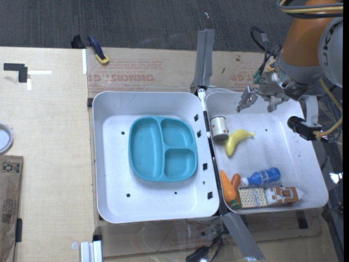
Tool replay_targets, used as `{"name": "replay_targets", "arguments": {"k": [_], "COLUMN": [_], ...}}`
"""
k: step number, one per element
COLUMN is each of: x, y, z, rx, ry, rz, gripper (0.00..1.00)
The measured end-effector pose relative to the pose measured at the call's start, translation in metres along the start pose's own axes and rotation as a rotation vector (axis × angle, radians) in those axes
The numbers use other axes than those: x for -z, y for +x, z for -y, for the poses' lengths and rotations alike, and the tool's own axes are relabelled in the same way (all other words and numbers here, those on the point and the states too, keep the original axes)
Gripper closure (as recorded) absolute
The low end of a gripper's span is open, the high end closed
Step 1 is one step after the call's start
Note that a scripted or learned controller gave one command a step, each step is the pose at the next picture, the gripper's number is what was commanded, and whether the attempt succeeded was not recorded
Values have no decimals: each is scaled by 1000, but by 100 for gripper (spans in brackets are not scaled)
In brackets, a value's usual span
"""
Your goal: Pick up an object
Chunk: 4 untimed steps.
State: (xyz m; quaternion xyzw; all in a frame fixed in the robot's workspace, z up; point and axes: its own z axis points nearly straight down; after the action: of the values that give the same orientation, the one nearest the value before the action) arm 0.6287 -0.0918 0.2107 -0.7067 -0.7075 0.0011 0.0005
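Two shallow white bins sit side by side on a light wooden bench, the left bin [106,162] and the right bin [305,162] meeting along a shared edge near the middle of the view. In the left bin lies a turquoise divided plate [162,148] with three compartments, one long section on its left and two smaller ones on its right, resting flat near the bin's centre. The right bin holds the loose objects. A small silver can [218,127] lies close to the bin's left wall, and a yellow banana [238,141] lies just beside it to the right, curving toward the near side. Along the near edge, an orange carrot [227,186] with a green end lies by the left wall, a second smaller orange piece just to its right. A small plastic bottle [263,177] with a blue label and cap lies on its side nearby, and a flat carton [267,196] lies lengthwise just nearer than the bottle, close to the bin's near rim. The arm comes in from the right, its orange band visible at the upper right, and the gripper [260,99] hovers over the far part of the right bin, its two fingers spread apart with nothing between them, well apart from the banana and can.
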Motion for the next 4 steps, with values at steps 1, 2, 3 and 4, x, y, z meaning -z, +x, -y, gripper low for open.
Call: {"name": "replay_targets", "arguments": {"k": [1,2,3,4], "x": [-115,-106,-106,-120], "y": [-19,-21,-20,-30], "z": [22,22,22,82], "rx": [-64,-69,-68,-221], "ry": [-1,0,0,1], "rz": [0,0,0,-1], "gripper": [0,100,0,0]}}
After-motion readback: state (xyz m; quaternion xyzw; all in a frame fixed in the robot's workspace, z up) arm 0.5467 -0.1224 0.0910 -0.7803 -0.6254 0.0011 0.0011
